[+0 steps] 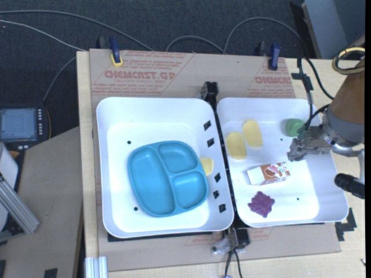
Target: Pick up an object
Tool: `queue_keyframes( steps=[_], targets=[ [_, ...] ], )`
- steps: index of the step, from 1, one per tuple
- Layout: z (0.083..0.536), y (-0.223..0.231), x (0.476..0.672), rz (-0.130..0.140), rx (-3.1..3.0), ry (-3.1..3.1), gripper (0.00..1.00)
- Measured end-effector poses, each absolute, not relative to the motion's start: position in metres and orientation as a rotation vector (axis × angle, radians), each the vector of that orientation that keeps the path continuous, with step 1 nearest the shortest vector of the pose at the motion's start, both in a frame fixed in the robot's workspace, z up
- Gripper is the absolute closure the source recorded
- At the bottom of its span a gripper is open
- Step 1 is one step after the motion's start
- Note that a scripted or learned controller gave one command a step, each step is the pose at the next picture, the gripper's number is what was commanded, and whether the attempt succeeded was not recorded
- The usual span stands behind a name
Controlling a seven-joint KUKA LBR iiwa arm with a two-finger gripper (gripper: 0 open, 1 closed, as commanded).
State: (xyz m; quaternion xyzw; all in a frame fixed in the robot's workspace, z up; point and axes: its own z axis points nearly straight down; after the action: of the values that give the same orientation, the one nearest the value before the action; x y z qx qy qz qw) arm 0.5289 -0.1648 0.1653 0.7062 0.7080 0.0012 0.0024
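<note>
Reaching in from three o'clock, the grey KUKA arm with its orange band [353, 100] hangs its two-finger gripper [297, 150] low over the right shallow white plastic bin [324, 210]; whether the tool is released or clenched cannot be told from this slant. At the gripper's twelve o'clock, just beside it, lies a small round green object [293, 126]. At its seven o'clock lies a flat white packet with orange-red print [268, 173], and a crumpled purple item [261, 203] sits near that packet's six o'clock. Two pale yellow rounded pieces [244, 138] rest at the gripper's nine o'clock. The left shallow white plastic bin [116, 120] holds a blue three-compartment plastic plate [167, 177], with a small yellow piece [207, 165] touching its three o'clock edge.
</note>
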Motion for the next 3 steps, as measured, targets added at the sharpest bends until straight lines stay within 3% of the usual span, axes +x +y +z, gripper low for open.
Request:
queue_keyframes(
  steps=[2,3],
  targets=[
    [0.252,-0.167,0.54,0.004,2.216,2.22,1.0],
    [0.241,-0.115,0.536,0.001,2.219,2.23,1.0]
  ],
)
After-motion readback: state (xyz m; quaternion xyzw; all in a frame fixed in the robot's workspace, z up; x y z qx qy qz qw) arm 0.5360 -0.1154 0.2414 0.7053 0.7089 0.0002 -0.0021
